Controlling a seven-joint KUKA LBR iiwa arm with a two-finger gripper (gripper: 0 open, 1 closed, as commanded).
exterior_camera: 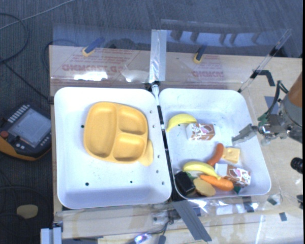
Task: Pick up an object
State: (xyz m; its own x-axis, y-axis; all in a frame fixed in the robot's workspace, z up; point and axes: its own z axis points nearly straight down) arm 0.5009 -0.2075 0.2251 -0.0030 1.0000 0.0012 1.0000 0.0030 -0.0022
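Fingers (245, 133) are hanging over the right bin's (244, 101) edge; I'm unable to tell their spread, and the cheese (232, 154) is lying just below-left, untouched.

Tabletop (284, 187): light wood, bare strip visible along the right side and the far edge. Two shallow white bins sit directly on it, side by side, inner rims touching down the middle. Left bin (71, 187) and right bin (254, 161) each take up about half of the surface. Clear plastic sheeting (112, 65) with red lettering lies across the far edge behind both bins. A strip of silver tape (156, 55) runs from the far edge toward the seam between the bins. Two small clips, blue and yellow (94, 46) and yellow (199, 55), sit at the far edge. A few dark tape scraps (282, 216) lie near the right front corner.
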